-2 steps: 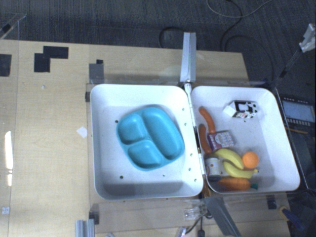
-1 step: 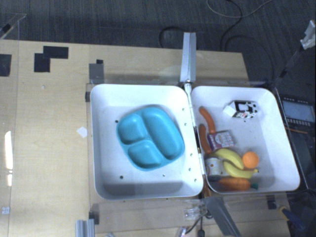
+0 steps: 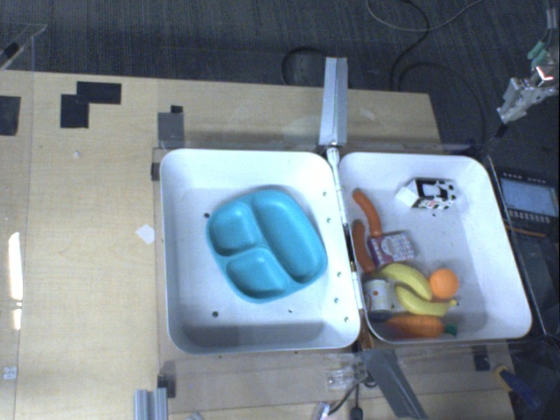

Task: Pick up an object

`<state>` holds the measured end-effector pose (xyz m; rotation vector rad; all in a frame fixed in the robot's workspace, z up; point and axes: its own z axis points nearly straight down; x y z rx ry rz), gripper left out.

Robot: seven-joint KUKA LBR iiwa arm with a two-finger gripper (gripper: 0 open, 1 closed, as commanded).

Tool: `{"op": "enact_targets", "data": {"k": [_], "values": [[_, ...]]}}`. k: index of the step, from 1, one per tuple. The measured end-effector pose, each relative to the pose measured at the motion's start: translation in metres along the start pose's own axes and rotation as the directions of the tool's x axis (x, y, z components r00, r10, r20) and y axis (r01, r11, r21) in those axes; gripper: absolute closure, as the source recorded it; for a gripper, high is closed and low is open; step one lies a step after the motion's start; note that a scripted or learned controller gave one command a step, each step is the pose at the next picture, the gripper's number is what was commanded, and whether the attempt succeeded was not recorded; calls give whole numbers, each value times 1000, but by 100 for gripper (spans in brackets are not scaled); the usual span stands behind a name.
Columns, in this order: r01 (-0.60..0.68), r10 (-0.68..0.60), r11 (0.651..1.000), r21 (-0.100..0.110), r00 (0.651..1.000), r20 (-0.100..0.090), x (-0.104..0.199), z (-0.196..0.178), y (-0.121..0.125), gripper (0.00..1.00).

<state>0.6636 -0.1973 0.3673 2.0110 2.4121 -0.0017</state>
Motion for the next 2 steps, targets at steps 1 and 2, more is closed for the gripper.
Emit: {"op": "enact_targets", "data": {"k": [1,2], "values": [[672,-672,741,-4,741,5,-9,-68,6,100],[592,-592,806,-3,806,1,40,68,-48,100]]}}
